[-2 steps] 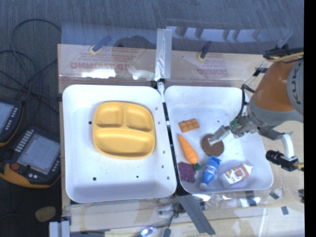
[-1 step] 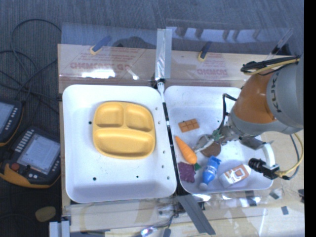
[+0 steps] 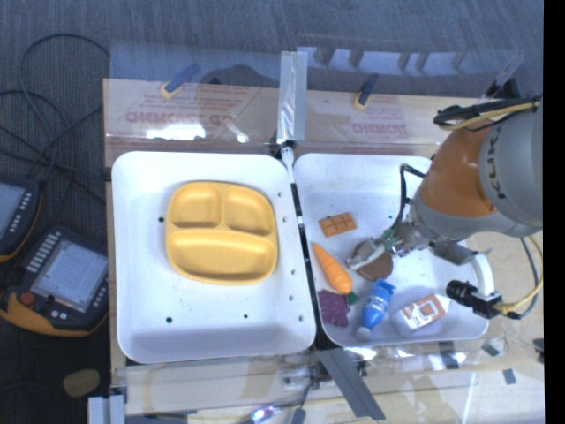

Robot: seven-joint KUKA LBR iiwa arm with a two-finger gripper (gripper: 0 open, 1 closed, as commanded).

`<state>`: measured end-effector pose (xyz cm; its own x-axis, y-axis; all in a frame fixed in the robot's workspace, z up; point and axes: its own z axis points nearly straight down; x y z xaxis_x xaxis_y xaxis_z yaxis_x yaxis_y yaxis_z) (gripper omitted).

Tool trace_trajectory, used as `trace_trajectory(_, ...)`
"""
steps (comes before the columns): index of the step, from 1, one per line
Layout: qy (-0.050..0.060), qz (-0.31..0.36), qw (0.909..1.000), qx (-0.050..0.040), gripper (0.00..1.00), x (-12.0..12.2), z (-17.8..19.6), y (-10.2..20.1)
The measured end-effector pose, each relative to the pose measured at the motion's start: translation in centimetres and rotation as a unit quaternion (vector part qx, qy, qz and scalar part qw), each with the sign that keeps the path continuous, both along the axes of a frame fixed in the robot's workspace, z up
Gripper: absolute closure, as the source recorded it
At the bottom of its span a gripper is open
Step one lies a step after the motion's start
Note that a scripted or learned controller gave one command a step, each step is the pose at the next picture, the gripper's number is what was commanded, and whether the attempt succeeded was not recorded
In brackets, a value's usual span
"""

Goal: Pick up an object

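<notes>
The grey metal claw [image 3: 378,247] sits low in the right white bin [image 3: 371,177], over a small brown object [image 3: 378,264]. Whether it grips anything I cannot tell, so nothing looks lifted yet. An orange plastic carrot [image 3: 333,269] lies at its nine o'clock and a blue bottle [image 3: 375,307] at six. The left white bin [image 3: 141,263] holds a yellow divided plate [image 3: 221,232].
</notes>
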<state>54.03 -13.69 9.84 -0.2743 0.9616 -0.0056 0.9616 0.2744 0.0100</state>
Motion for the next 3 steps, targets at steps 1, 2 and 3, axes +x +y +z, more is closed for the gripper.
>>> trace_trajectory(1, 0.007, -0.029, 0.9996, 0.0011, 1.0, -1.5, 11.0, 6.9)
trace_trajectory(2, 0.007, -0.029, 0.9996, 0.0011, 0.0, -1.5, 11.0, 6.9)
trace_trajectory(3, 0.0, -0.004, 1.0, -0.0002, 0.0, 1.8, -0.9, 1.3)
